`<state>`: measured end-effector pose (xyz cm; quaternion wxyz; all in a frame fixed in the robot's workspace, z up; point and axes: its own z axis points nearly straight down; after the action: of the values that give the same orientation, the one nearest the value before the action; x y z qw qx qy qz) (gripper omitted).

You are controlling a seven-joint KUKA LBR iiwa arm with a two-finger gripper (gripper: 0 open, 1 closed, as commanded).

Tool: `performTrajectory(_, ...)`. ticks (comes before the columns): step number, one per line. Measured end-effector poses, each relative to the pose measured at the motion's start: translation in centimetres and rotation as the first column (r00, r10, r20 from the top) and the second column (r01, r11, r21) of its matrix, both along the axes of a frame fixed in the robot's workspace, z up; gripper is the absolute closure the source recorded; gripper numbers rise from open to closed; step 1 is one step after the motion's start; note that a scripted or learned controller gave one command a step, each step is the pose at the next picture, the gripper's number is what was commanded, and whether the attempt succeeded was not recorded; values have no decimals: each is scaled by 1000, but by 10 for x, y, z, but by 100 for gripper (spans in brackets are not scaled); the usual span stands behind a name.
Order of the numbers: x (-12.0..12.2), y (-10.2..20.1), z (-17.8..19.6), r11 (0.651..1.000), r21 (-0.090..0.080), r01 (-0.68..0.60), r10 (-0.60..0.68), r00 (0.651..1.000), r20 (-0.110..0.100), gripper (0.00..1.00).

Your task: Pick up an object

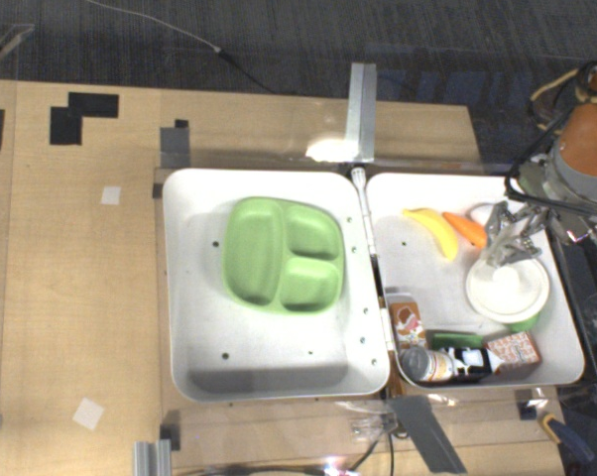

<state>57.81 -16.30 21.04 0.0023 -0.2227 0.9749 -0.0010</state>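
fingers (505,248) hang above white bowl (507,292), right bin (566,350).

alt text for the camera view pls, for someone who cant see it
The gripper hangs over a white bowl in the right bin, beside a banana and a carrot, with cans and small packages along the bin's near edge. The left bin holds a green divided tray.
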Motion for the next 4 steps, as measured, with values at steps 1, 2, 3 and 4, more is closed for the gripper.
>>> performTrajectory(1,1,2,1,1000,0,-3,3,1000,3,0)
performTrajectory(2,65,11,-103,999,-2,45,-45,999,22,0)
performTrajectory(3,63,18,-117,995,0,98,-98,995,17,0)
performTrajectory(4,67,18,-101,995,0,96,-96,995,33,100)
